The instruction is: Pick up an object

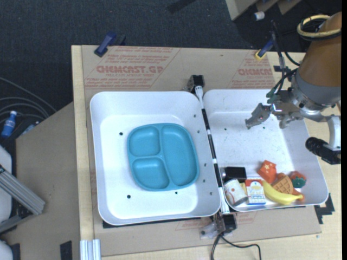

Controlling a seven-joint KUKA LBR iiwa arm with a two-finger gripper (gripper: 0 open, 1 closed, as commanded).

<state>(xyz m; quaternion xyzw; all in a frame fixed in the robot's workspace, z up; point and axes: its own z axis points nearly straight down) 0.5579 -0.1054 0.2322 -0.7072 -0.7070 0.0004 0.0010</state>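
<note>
My gripper hangs over the upper part of the right bin, its two fingers spread apart, open, with nothing between them. The objects lie clustered in that bin's near corner, well below the gripper: a yellow banana, an orange-red piece, a brown waffle-like piece, a small carton, a little jar and a black item. A small red and green thing sits at the right of the pile.
The left bin holds a blue divided plate. A black divider rail runs between the bins. Both bins rest on a brown board. The arm's grey wrist comes in from the right.
</note>
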